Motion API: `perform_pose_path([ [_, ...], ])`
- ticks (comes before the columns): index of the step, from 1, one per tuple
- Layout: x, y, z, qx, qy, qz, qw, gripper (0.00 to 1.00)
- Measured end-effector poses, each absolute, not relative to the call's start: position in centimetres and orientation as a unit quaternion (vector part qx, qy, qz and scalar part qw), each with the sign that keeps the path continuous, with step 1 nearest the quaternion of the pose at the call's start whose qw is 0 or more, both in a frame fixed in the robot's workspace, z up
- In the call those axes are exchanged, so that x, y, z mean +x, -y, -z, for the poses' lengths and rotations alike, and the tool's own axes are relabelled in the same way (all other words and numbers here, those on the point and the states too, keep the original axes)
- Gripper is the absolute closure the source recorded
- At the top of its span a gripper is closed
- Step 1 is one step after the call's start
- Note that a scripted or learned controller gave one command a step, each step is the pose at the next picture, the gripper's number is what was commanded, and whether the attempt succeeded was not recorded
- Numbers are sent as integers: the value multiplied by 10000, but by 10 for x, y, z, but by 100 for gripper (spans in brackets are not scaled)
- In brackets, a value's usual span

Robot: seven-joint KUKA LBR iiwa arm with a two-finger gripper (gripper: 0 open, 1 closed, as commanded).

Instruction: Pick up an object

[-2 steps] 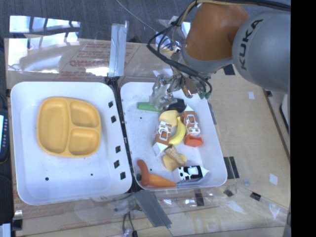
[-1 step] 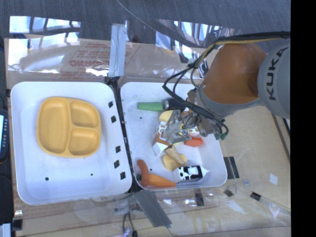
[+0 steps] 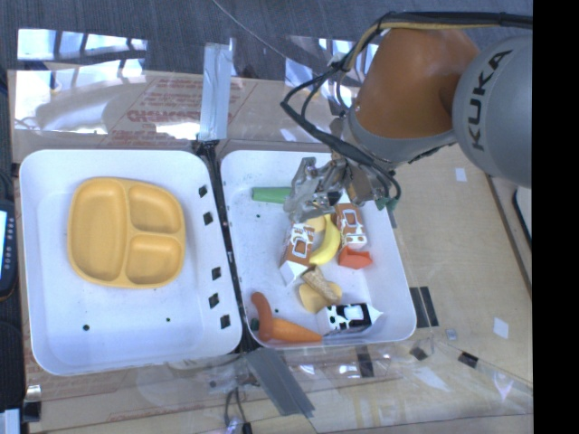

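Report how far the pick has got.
Done: the arm has reached into the right bin, and the claw sits low over the pile, just above the banana. In hand: nothing visibly lifted; banana, carrot and cartons lie in the bin. Left: closing on one item and raising it. The yellow tray lies in the left bin.

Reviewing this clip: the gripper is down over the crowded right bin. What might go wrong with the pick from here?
1. The gripper sits above a tight cluster: the banana lies between two small cartons, so the fingers may catch two items or push them apart.
2. The banana's curved shape could slip out during the lift.
3. The green stick lies close beside the gripper and may get knocked.
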State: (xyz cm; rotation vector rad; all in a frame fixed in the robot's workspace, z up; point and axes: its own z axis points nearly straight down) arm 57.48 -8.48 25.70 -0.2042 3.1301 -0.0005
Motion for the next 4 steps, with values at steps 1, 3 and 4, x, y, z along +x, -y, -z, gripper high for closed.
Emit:
perform_pose_path([
  [1,512,112,-237,199,-9998,2,-3,100],
  [3,501,79,-261,54,-10000,6,35,100],
  [4,603,146,-272,-348,-9994,9,7,100],
])
